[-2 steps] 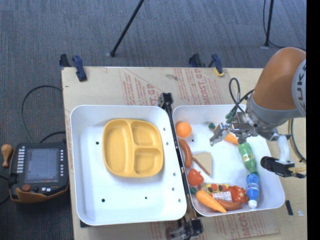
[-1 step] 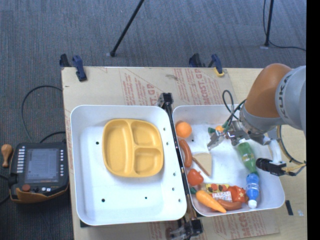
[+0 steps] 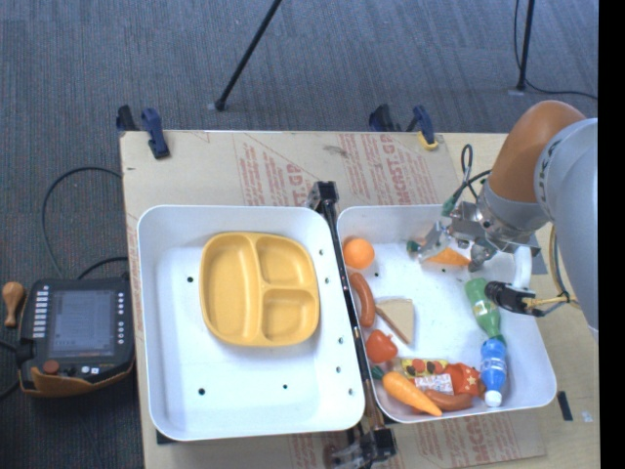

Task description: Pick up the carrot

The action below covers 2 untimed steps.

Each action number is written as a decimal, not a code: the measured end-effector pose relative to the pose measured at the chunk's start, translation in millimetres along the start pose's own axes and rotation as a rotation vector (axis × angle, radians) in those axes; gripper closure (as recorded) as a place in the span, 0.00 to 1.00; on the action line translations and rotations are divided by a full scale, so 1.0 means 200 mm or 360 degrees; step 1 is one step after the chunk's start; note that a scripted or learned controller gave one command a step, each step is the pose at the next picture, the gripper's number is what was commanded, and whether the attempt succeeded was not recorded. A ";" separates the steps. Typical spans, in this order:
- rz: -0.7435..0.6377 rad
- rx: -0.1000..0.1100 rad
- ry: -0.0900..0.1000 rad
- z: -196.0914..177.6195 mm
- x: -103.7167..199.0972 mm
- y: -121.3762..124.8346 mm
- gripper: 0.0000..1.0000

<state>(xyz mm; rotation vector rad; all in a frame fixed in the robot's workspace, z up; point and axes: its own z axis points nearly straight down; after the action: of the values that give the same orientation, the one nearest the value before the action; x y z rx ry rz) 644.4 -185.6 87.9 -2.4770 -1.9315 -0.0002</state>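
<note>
Plywood bench [image 3: 254, 169], two white bins. Carrot [image 3: 410, 394] lies at right bin [image 3: 543, 374] front edge; gripper [image 3: 451, 247] near back, fingers clamped on an orange piece [image 3: 449, 258].

Smooth grey robot arm [image 3: 576, 193] with rounded casing, broad orange band [image 3: 527, 145] above the wrist, darker grey collar below it, small metallic tool [image 3: 457, 242] with pale parts, thin black cables [image 3: 467, 169] looping beside the wrist
</note>
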 end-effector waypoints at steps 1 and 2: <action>-0.0006 0.0000 0.0000 -0.05 0.00 0.00 1.00; -0.0466 0.0003 0.0001 0.00 0.22 -0.23 1.00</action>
<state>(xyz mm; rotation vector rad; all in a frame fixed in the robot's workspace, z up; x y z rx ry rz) 610.2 -131.2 87.6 -2.1675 -2.2703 0.0006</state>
